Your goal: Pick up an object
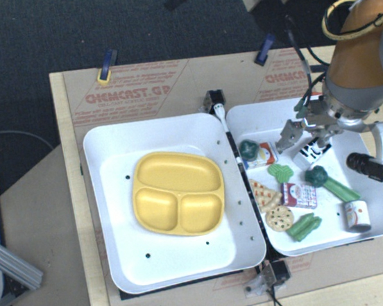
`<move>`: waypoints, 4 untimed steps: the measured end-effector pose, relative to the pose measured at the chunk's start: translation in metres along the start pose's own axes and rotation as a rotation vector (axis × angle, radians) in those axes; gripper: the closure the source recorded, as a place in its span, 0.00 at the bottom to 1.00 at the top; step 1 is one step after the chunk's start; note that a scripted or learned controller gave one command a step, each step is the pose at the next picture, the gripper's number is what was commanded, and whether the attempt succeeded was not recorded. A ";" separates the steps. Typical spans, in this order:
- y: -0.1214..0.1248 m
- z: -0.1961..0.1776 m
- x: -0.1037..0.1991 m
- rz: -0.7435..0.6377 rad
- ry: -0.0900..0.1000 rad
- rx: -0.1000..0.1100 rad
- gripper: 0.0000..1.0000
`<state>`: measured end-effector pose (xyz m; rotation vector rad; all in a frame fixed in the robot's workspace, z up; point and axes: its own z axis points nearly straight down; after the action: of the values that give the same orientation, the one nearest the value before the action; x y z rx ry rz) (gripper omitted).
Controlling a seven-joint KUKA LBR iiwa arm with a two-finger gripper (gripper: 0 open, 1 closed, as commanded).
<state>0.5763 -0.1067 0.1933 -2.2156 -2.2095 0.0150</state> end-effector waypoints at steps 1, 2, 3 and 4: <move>0.003 -0.007 0.000 -0.003 -0.001 -0.014 0.00; 0.005 0.040 -0.008 -0.002 -0.001 -0.009 0.00; 0.003 0.091 0.000 -0.003 -0.003 -0.018 0.00; 0.003 0.110 0.001 -0.003 0.000 -0.011 0.00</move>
<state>0.5772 -0.1054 0.0836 -2.2183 -2.2179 0.0038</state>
